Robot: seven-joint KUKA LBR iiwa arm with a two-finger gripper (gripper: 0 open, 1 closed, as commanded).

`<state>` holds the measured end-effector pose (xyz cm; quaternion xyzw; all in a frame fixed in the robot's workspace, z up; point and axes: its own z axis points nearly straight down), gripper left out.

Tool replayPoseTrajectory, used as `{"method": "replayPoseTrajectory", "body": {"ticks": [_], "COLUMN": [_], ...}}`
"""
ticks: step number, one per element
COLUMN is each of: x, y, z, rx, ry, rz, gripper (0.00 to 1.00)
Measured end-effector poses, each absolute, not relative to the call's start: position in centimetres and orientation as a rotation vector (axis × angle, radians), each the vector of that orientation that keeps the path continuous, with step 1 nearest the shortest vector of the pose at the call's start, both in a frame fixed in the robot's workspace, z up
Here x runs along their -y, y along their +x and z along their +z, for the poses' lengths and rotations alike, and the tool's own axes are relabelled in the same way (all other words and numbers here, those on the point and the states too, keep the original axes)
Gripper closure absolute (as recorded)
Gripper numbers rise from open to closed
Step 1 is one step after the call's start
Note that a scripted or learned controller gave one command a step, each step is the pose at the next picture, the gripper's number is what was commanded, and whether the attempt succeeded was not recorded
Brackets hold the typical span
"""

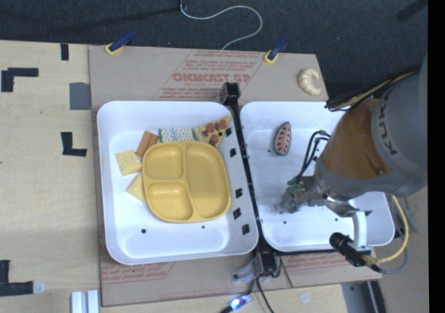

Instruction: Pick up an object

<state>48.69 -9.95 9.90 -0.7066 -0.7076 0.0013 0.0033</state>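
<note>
Even overhead light, soft faint shadows, mild glare on white bins (111, 165), slightly soft focus.

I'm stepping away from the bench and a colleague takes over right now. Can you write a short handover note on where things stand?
Tool: low inside the right bin, nothing seen held.
Watermelon-slice toy: alone in the right bin, up and left of the tool, apart from it.
Left bin: yellow divided plate lying on top of several flat pieces.
Done: no pick yet.
Left: grasp and lift an object; the watermelon slice looks nearest.
</note>
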Motion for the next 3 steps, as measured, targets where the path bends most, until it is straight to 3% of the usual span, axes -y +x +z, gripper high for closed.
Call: {"method": "replayPoseTrajectory", "body": {"ticks": [2,3], "x": [9.9,9.9], "y": [49.1,49.1], "z": [20.3,22.5], "rx": [2.226,2.224], "ry": [-2.222,-2.220], "rz": [-0.004,0.000], "gripper": [1.00,1.00]}}
